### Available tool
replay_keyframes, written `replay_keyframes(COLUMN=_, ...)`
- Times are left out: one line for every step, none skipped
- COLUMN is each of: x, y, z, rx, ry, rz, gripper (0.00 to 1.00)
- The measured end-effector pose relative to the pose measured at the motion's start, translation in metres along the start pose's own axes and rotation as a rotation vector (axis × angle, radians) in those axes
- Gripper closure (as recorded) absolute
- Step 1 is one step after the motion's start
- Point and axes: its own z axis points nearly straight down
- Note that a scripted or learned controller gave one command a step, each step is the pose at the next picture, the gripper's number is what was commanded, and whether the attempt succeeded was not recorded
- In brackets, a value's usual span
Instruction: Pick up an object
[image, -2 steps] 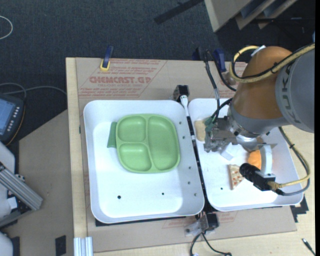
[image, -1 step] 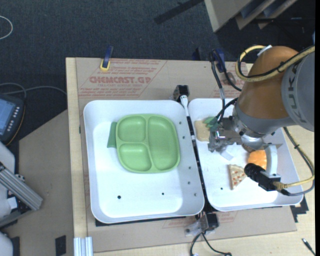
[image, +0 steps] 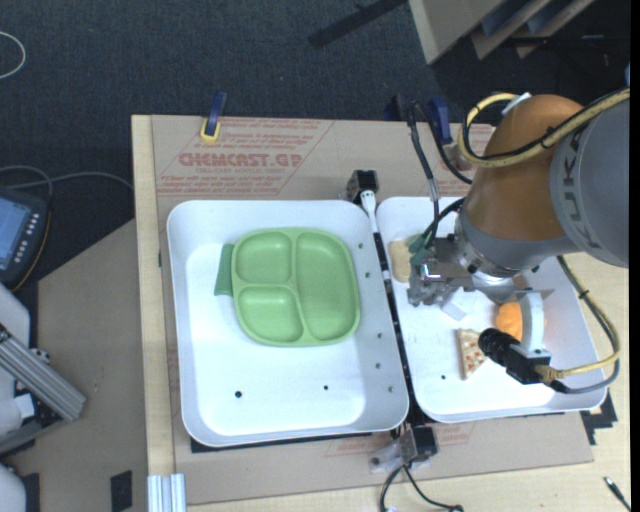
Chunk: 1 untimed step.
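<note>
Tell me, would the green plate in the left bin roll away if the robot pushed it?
Probably not. The green plate lies flat in the left bin, so it should slide instead. It looks like stiff plastic, likely light. Its low, rounded rim may be hard to pinch.

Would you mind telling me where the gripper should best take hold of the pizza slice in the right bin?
Probably across the narrow width of the pizza slice, coming straight down. It lies flat on the right bin, long axis running near-to-far, with bare floor to its left; the orange object crowds its right.
</note>
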Motion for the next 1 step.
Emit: replay_keyframes(x=-0.0009, y=0.0089, z=-0.006, rx=-0.006, ry=-0.001, rz=0.0, gripper=1.0)
